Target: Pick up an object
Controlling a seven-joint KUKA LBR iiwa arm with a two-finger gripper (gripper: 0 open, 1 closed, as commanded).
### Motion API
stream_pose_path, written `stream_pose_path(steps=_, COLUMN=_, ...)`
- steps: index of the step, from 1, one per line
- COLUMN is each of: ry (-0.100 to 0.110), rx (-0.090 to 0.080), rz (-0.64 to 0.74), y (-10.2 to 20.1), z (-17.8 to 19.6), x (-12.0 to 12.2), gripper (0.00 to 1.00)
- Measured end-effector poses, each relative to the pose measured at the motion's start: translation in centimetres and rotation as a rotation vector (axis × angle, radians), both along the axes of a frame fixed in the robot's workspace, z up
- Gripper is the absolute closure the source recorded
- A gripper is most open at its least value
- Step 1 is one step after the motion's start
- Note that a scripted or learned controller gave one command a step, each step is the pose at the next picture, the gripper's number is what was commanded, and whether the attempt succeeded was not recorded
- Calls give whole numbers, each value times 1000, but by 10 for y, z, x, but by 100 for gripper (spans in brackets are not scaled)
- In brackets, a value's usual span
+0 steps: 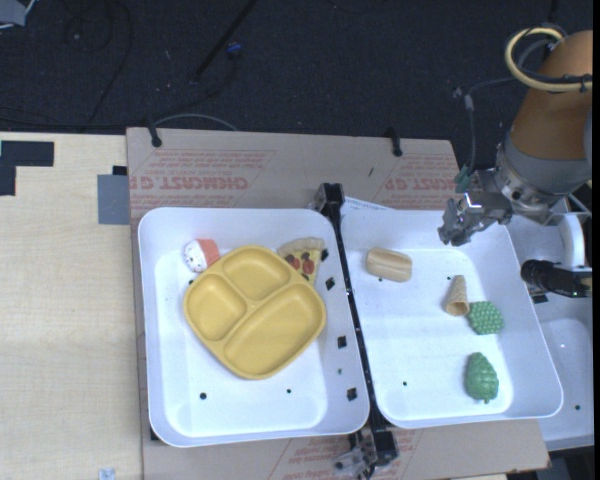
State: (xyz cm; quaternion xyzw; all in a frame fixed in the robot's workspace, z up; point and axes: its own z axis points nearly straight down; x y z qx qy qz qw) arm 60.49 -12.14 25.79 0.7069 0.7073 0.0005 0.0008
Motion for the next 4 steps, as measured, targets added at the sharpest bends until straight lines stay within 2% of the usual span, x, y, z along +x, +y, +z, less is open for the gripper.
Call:
stream_pose_path(steps=2, ry=8, rx=2, rz=4, y=105, z=-29, x=-18, gripper=100)
stream_pose_path(steps=4, ry=5, rx=1, rz=5, y=201, z=-17, x=-25, gripper=100)
